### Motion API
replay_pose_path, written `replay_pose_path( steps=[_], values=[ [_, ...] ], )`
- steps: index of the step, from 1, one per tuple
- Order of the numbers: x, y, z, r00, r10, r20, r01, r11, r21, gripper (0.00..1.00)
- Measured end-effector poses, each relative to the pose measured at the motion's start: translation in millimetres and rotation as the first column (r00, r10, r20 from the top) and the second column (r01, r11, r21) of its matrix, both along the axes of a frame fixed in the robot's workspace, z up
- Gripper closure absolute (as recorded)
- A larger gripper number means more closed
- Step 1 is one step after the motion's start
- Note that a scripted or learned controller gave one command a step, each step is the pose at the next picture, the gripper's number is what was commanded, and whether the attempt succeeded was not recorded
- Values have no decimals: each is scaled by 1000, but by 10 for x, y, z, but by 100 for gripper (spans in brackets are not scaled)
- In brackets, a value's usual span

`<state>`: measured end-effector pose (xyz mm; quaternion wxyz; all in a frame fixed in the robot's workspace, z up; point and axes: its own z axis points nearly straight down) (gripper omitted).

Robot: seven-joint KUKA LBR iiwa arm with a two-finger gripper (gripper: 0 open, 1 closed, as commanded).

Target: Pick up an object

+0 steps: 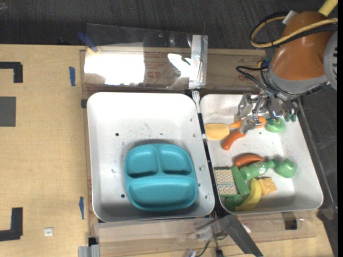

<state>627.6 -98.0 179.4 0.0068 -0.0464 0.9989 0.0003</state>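
Camera view, gripper: the metal two-finger gripper [252, 114] is low in the right white bin [311, 165]; I cannot tell how its fingers stand.
Objects: an orange carrot-shaped toy [234, 138] and a pale yellow rounded toy [216, 131] lie just beside it.
Progress: judging from this, nothing is lifted yet; the grasp and the lift remain.
Left bin: a teal plastic divided tray [159, 175].

A divided tray [159, 182] is lying in the left bin [102, 116]. Right of that tray, toy foods [252, 178] are crowding the right bin [308, 165], the pincer [252, 116] hanging behind them.
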Motion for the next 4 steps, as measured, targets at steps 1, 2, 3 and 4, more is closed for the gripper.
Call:
replay_pose_path(
  steps=[1, 2, 3, 4],
  values=[
    [409, 198, 287, 999, 42, -3, -42, 999, -1, 100],
    [415, 198, 918, 984, 176, 1, -176, 984, -4, 100],
    [408, 753, 1033, 978, 209, -1, -209, 978, -1, 100],
    [406, 611, 1307, 928, 372, -2, -372, 928, -4, 100]
  ],
)
